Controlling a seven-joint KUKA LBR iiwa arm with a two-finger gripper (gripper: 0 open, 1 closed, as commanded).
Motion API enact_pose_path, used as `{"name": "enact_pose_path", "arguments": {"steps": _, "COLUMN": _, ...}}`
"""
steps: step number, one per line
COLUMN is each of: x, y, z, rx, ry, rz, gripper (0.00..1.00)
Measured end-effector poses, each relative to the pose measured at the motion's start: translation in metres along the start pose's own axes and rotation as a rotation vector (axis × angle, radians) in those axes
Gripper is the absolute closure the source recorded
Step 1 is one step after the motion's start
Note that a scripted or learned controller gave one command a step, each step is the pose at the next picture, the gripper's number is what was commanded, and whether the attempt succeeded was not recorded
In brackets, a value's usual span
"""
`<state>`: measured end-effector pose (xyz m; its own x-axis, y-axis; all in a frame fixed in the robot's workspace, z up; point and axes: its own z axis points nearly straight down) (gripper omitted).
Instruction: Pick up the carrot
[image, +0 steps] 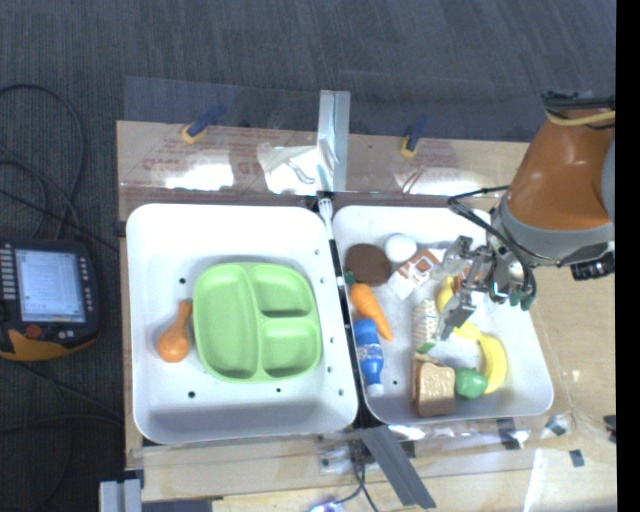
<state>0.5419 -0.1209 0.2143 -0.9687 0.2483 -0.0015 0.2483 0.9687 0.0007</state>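
The carrot (364, 301), orange with a small green top, lies along the left wall of the right bin (535, 350), just below a brown round piece (368, 263). My gripper (458, 293) hangs over the middle of the same bin, well to the right of the carrot and apart from it. Its fingers stand open, pointing left and down over a small yellow item (446, 296). Nothing is held between them.
A blue bottle (369, 356) lies just below the carrot. Around the gripper are a white ball (400, 246), a white box (418, 270), a banana (492, 358), a green piece (470, 382) and a bread slice (432, 389). The left bin (150, 250) holds a green divided plate (258, 320) and an orange pear-shaped toy (175, 336).
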Motion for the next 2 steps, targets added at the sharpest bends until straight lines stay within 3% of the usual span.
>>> {"name": "enact_pose_path", "arguments": {"steps": 1, "x": 0.019, "y": 0.068, "z": 0.028, "rx": 0.000, "ry": 0.003, "rz": -0.150, "gripper": 0.00}}
{"name": "enact_pose_path", "arguments": {"steps": 2, "x": -0.014, "y": 0.082, "z": 0.031, "rx": 0.002, "ry": 0.000, "rz": -0.155, "gripper": 0.00}}
